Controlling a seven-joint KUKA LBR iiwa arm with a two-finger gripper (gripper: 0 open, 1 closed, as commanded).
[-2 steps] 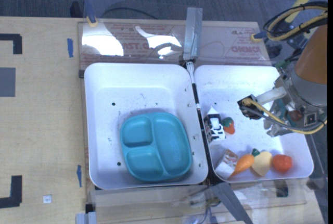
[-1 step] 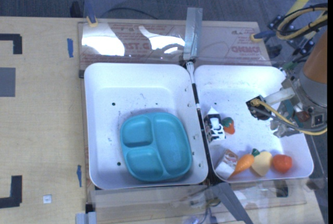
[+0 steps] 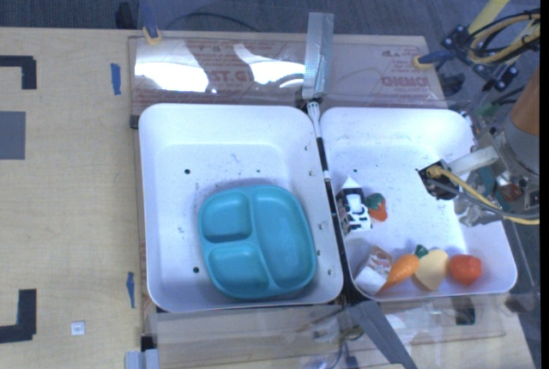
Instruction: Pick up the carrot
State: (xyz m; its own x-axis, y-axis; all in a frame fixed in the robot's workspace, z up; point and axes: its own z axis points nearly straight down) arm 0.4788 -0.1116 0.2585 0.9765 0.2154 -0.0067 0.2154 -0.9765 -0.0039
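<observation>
Camera view shows the carrot (image 3: pixel 400 269) lying in the right bin (image 3: pixel 403 144), near its front wall, tilted, with the green end up. It touches a yellow fruit (image 3: pixel 431 269) on its right; a red tomato (image 3: pixel 465 269) is just beside that. A small white packet (image 3: pixel 372 270) lies on its left. The hand (image 3: pixel 436 179) is over the bin's right part, apart from the carrot; I cannot tell its state. The left bin (image 3: pixel 171 144) holds a teal tray (image 3: pixel 256 242).
</observation>
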